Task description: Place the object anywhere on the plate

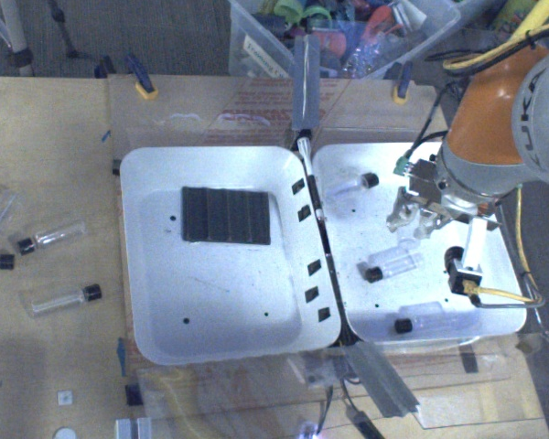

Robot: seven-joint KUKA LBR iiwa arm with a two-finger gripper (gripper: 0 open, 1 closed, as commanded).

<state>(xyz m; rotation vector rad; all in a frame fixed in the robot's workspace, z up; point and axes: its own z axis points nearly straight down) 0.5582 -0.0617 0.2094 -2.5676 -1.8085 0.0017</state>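
The plate (227, 216) is a dark ribbed rectangle lying in the upper part of the left bin (165, 327). Three clear vials with black caps lie in the right bin (503, 314): one at the back (355, 187), one in the middle (391, 265), one by the front wall (423, 320). My gripper (414, 221) hangs over the right bin, just behind and to the right of the middle vial. It is open, with nothing between its fingers.
A ridge with black clips (313, 245) divides the two bins. Several loose vials (59, 295) lie on the bench to the left. A clear tub of coloured items (343, 12) stands behind the bins. A yellow cable (503, 293) hangs from the wrist.
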